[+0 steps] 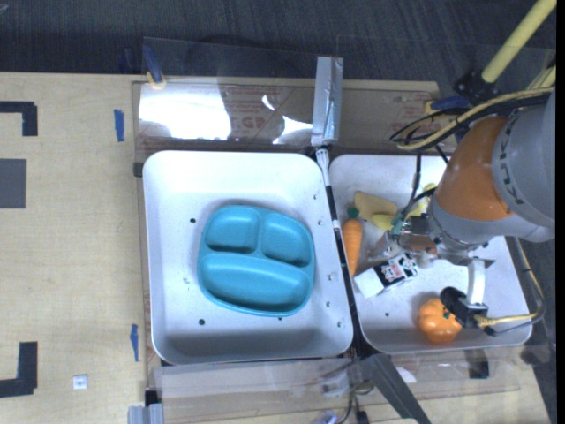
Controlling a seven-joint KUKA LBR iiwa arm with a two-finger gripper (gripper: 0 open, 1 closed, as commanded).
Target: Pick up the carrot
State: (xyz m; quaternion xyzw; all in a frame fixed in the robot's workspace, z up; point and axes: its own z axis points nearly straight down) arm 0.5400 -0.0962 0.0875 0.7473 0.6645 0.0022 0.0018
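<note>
Landmark: you can take the right bin (508, 276) as your reference; it sits just beside the left bin (168, 193), their inner walls touching along the middle of the bench (62, 237).
Carrot: you find the carrot (352, 244) inside the right bin, lying lengthwise against that bin's left wall, about halfway along it. Nothing grips it, and it lies apart from the arm.
Arm: the grey arm (521, 170) with its orange band (472, 179) leans over the right bin from the bin's right side, covering much of its far half.
Gripper: the gripper (408, 247) hangs over the middle of the right bin, just to the right of the carrot. You cannot tell from this view how its claw stands, as the wrist and cables hide it.
Yellow piece: a pale yellow item (375, 207) lies in the right bin's far-left part, just beyond the carrot's top end; its kind is unclear.
Card: a small white card with dark and red markings (388, 272) lies near the bin's middle, under the wrist, close to the carrot's lower end.
Orange fruit: a round orange toy fruit (439, 319) rests near the right bin's front wall, touching a black part beside it.
Left bin: you see a blue divided plate (256, 259) at its centre, well apart from the carrot.
</note>
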